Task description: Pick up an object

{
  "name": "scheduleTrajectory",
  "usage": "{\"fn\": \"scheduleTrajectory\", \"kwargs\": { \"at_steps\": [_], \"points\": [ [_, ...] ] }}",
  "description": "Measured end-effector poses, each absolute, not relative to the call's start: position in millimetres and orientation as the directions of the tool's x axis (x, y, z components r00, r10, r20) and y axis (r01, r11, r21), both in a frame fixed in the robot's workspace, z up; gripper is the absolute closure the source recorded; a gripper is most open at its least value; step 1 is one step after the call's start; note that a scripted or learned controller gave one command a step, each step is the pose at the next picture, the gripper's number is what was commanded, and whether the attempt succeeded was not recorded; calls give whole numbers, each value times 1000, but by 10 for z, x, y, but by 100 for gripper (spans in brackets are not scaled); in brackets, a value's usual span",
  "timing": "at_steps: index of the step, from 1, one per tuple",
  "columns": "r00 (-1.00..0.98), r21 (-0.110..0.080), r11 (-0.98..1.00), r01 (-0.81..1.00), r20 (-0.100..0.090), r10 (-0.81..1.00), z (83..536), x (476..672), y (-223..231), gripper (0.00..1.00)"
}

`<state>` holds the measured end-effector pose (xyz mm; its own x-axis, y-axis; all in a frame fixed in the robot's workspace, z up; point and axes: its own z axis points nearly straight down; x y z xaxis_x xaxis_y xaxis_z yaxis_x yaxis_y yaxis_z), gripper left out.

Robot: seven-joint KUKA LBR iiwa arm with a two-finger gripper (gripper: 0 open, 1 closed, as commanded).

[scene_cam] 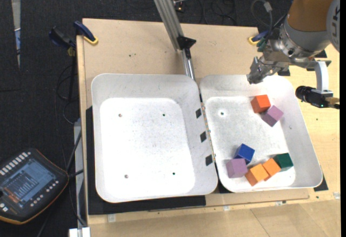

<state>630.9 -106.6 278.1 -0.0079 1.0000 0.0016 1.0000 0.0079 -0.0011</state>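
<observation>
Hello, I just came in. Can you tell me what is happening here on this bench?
A grey and orange robot arm reaches in from the right, and its gripper hangs over the far edge of the right bin. It holds nothing. Just below it lie an orange cube and a purple cube. At the near end sit a blue cube, a second purple cube, a second orange cube and a green cube.
</observation>
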Motion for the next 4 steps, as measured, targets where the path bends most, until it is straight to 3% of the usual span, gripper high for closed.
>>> {"fn": "scheduleTrajectory", "kwargs": {
  "at_steps": [4],
  "points": [
    [-8,-2,8,1000,1,1000,2448,5800,822,100]
  ]
}}
